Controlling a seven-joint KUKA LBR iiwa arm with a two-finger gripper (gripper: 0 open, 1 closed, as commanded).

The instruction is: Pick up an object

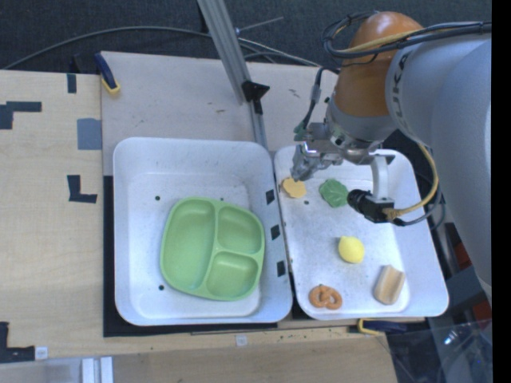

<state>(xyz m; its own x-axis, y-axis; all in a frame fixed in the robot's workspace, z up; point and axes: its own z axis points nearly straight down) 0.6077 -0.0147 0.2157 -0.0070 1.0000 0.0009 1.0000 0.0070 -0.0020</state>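
Gripper: the gripper (302, 168) is hanging low over the far left corner of the right bin (423, 294), tips pointing down; whether it is spread or closed I cannot tell, since the metal parts are blurring together against the white floor.

Nearest object: a small yellow piece (294, 188) is lying just below and beside the gripper tips, close to the bin's left wall; I cannot tell if anything is touching it, and nothing is showing as gripped.

Other candidates: a green leafy piece (333, 191) is sitting just to the right of the yellow piece; a yellow lemon (351, 250) is resting mid-bin; a pretzel (325, 297) and a tan bread piece (388, 284) are lying near the front edge, well apart from the gripper.

Arm: the arm (375, 70), with its orange band, is reaching in from the right and leaning over the bin's far end.

Left bin: the left bin (128, 214) is holding a green divided plate (212, 249), lying flat.

Progress: judging by this, nothing is lifted yet; the approach is looking nearly complete, while the closing, the grasp and the raise are all left.

Hard to make out: the wrist is covering the bin's far rim, and a black cable connector (369, 206) is overlapping the bin floor near the green piece.
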